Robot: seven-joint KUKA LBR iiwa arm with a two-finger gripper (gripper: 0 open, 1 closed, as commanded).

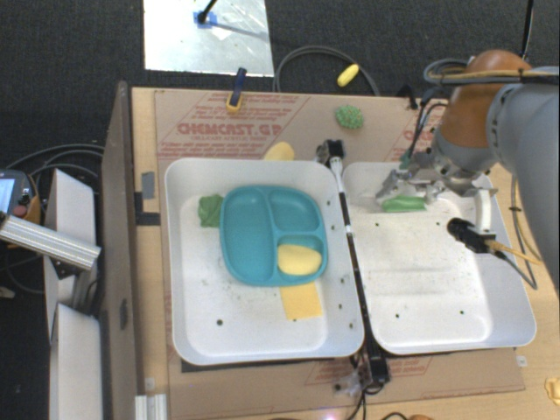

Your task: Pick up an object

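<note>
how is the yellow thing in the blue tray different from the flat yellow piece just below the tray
The yellow lump is rounded and puffy; the flat yellow piece is thin and squarish. The lump sits inside a compartment of the blue tray; the flat piece lies on the left bin floor, partly tucked under the tray's edge. Both are yellow and lie in the left bin.

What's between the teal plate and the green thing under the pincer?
The bins' adjoining rims with a black rod along them, between the teal plate and green thing, seen from above.
</note>
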